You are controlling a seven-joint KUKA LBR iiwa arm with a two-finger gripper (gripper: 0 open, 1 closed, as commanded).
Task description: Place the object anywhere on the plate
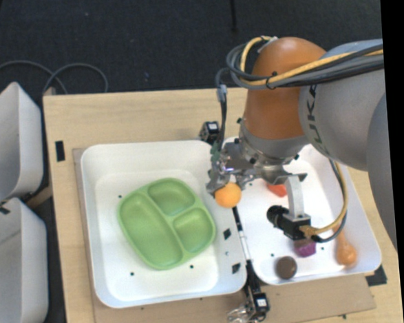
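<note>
Claw (228,183) of the grey KUKA arm (343,106), its fingers closed on a small orange ball (227,196), hangs over the seam where two shallow white bins meet on a pale wooden worktop (68,201). The ball shows between the metal fingertips and overlaps the inner rims of both bins, just to the right of the plate and apart from it.

A light green plate (166,223) with three compartments lies in the left bin (98,268), roughly at its middle and turned at a slant. No object rests in any of its compartments.

The arm's orange band (280,96) looms above the right bin (366,256), and yellow and grey cables loop around it. In that bin a red object (278,190) lies partly hidden beneath the wrist, so its shape cannot be made out. Nearer the front edge, a small purple object (305,249) sits close beside a round brown one (286,267). An orange, carrot-like piece (345,251) lies by the bin's right wall, apart from the others
</note>
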